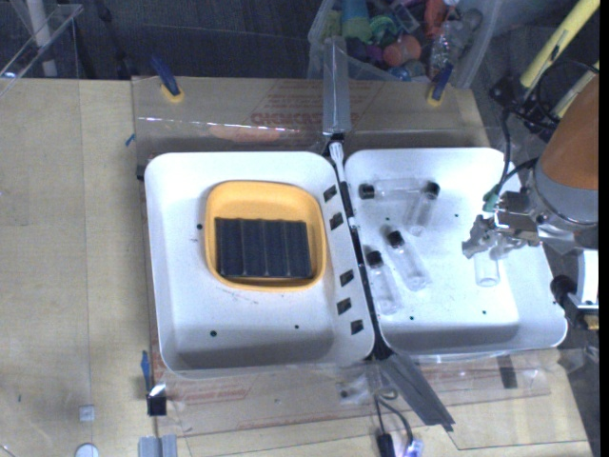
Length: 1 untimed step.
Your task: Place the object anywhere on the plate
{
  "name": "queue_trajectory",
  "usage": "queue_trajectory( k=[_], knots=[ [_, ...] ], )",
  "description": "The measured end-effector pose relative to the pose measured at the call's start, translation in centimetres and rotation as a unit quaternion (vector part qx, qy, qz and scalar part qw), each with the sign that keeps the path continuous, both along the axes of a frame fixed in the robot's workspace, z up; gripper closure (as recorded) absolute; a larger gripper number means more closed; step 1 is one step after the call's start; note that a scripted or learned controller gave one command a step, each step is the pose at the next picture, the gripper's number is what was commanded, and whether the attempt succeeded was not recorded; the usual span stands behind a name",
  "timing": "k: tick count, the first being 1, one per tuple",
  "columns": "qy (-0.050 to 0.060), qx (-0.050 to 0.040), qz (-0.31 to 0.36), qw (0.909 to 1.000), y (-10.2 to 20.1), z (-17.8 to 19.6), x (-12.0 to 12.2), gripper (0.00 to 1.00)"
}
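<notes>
Cables: a dark bundle (385,436) lies at the near edge of the surface, just below the seam between the two bins.
Blue clamp: a small one (152,400) sits at the near left corner of the left bin.
Surface: pale wood (67,255), carrying both bins side by side.
Left bin: white and shallow (176,322), touching the right bin along a raised divider.
Plate: yellow with rounded corners (217,208), lying flat in the middle of the left bin.
Dark ridged block: black, with lengthwise grooves (265,248), resting on the plate and covering most of its floor.
Divider: a white strip with black marks (343,246) running from near to far between the bins.
Right bin: white (447,317), with the arm reaching over its right side.
Vials: several clear ones with black caps, all in the right bin and well apart from the plate; two lie slanted near the divider (404,258), and another lies crosswise toward the far wall (400,190).
Vial by the gripper: a clear one (487,270) shows just under the gripper, over the right part of the right bin; whether it is held or lying on the floor cannot be told.
Gripper: grey metal (495,236) above the right bin's right side; open or closed cannot be told.
Arm: grey with an orange band (576,150), coming in from the right.
Toy box: a clear tub of coloured pieces (400,17) stands beyond the bins.
</notes>
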<state>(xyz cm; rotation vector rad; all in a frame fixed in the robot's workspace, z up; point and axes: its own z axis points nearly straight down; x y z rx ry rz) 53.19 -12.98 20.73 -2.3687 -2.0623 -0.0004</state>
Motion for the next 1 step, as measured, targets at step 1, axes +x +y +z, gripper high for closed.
queue_trajectory(
  k=[1],
  knots=[
    [0.0,0.0,0.0,1.0,-0.01,0.0,0.0,0.0]
  ],
)
